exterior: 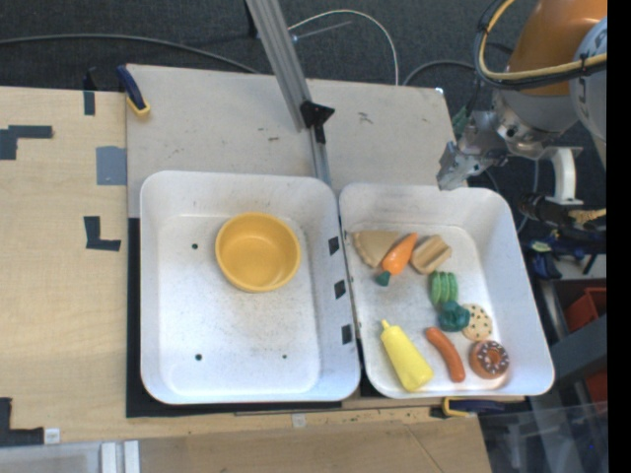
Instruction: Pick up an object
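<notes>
The right bin [498,215] holds several toy foods: a tan wedge [369,247], an orange carrot [398,256], a bread piece [431,253], a green vegetable [444,291], a teal piece [454,316], a cookie [478,321], a yellow bottle [405,356], a red sausage [446,353] and a donut [489,360]. My gripper [454,170] hangs above the bin's far rim, up and to the right of the bread piece. Nothing shows between its tips.
The left bin [168,294] carries a yellow bowl [257,251]. A grey metal pole [286,62] slants down to the gap between the bins. Cables lie on the dark floor behind the bench. The arm's orange band [557,18] fills the top right corner.
</notes>
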